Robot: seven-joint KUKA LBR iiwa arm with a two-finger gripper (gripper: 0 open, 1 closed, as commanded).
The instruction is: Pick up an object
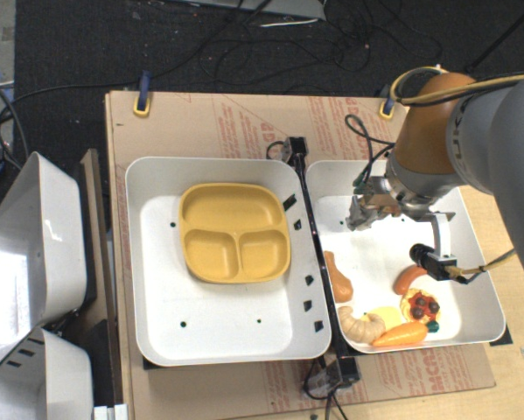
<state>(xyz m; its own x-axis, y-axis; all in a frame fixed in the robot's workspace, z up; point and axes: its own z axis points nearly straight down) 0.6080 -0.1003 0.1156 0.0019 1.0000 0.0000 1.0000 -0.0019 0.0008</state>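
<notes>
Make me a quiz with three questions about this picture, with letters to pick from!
1. Where is the yellow plate? A) left bin B) right bin C) floor
2. How many sections does the plate have? A) one B) three C) six
3. Where is the gripper? A) above the right bin B) touching the plate C) on the carrot

Answers: 1 A, it sits inside the left bin. 2 B, ridges split it into three. 3 A, it hangs over that bin's upper part, apart from the toy food.
</notes>
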